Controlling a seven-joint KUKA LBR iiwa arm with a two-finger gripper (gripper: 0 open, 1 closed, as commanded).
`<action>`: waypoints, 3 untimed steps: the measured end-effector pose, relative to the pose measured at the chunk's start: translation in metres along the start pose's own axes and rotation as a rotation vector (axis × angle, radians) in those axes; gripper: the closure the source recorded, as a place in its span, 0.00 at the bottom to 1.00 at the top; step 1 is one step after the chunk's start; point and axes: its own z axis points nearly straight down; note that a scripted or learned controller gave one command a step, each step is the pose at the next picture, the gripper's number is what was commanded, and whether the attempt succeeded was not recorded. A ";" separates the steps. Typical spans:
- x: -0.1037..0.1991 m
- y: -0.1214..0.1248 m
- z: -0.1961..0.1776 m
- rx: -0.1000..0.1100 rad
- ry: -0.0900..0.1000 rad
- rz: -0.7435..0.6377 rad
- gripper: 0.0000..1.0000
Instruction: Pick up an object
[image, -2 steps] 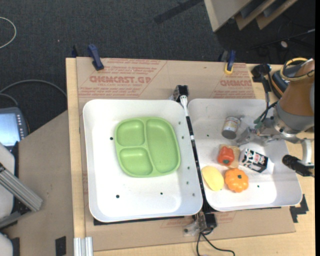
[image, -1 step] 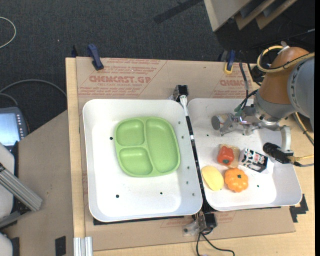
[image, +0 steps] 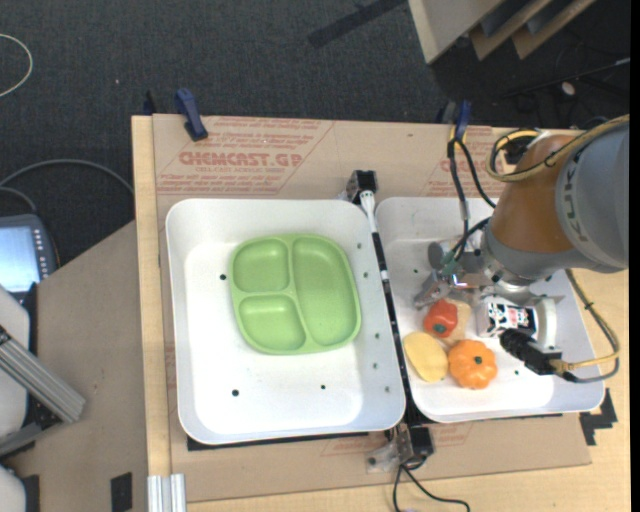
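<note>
The arm (image: 560, 200) is in from the right, bent low over the right bin (image: 420, 225), and the tool (image: 440, 285) is down at the bin floor, fingertips just above the red tomato (image: 440, 318). Are those fingers spread or clenched? Cannot tell from this angle, and nothing visibly sits between them. The tomato lies on the bin floor, close to the tool. Just below it, the pale yellow potato-shaped piece (image: 426, 357) and the orange pumpkin (image: 472, 364) sit side by side, nearly touching, near the bin's front wall. Over in the left bin (image: 200, 380), the green divided plate (image: 295, 293) lies flat, well apart from the action. Both bins rest on the brown table (image: 260, 150).
</note>
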 end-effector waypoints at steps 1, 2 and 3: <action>0.013 -0.039 0.001 -0.001 -0.002 0.004 0.00; 0.012 -0.036 -0.010 -0.008 -0.004 0.005 1.00; 0.084 0.004 -0.106 -0.020 -0.002 -0.007 1.00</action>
